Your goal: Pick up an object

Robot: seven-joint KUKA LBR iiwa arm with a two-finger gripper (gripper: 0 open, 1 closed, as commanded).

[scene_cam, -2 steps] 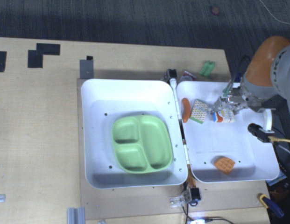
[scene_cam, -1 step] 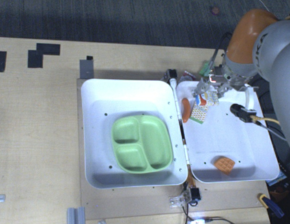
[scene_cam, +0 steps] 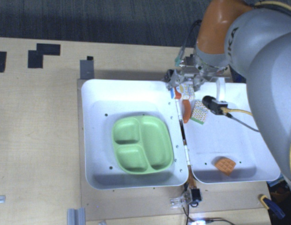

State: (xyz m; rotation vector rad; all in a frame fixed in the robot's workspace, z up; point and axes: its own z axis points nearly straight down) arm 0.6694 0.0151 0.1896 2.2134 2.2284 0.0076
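Observation:
My gripper (scene_cam: 184, 85) hangs over the far left corner of the right bin (scene_cam: 239, 139), close to the wall between the two bins. Just below it lies an orange-red elongated object (scene_cam: 186, 109), and a small green-and-white checkered packet (scene_cam: 199, 112) rests beside that. Something small and orange with a blue edge (scene_cam: 177, 94) shows right under the gripper; whether it is held is unclear. A tan waffle-like piece (scene_cam: 225, 164) lies near the front of the right bin.
The left bin (scene_cam: 96, 125) holds a green divided plate (scene_cam: 142, 143). The large grey arm covers the right bin's far right side. Dark blocks (scene_cam: 42, 55) sit on the bench at far left.

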